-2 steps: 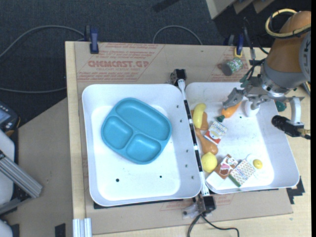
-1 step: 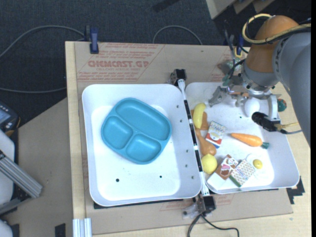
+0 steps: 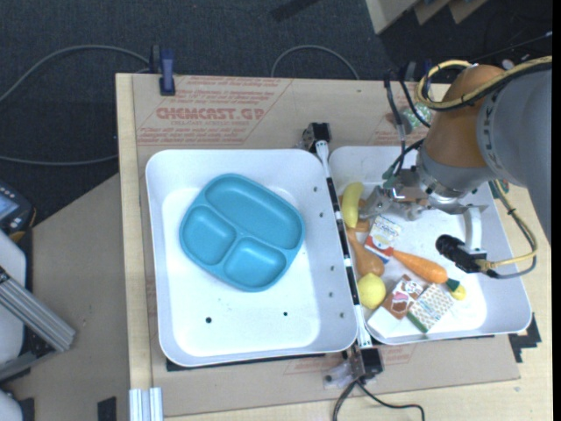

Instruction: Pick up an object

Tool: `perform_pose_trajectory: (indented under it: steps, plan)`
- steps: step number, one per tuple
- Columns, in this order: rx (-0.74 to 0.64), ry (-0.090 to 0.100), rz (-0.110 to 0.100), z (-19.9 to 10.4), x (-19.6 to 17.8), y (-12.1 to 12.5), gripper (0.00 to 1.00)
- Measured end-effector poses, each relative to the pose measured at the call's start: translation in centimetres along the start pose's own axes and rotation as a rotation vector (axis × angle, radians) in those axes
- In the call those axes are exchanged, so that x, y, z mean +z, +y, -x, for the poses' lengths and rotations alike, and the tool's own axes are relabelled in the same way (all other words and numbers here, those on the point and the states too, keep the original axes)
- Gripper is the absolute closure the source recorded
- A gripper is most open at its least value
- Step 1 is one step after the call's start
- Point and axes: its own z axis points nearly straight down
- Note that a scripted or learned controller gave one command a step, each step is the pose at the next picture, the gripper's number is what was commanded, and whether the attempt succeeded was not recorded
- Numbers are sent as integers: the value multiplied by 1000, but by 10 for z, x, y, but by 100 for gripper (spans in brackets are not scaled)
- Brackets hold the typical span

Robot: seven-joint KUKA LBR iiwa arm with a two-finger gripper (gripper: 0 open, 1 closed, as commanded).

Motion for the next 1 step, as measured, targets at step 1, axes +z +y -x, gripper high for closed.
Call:
perform_pose_trajectory:
  steps: [1]
  plan:
    - [3, -1, 2, -4, -1, -78, 0]
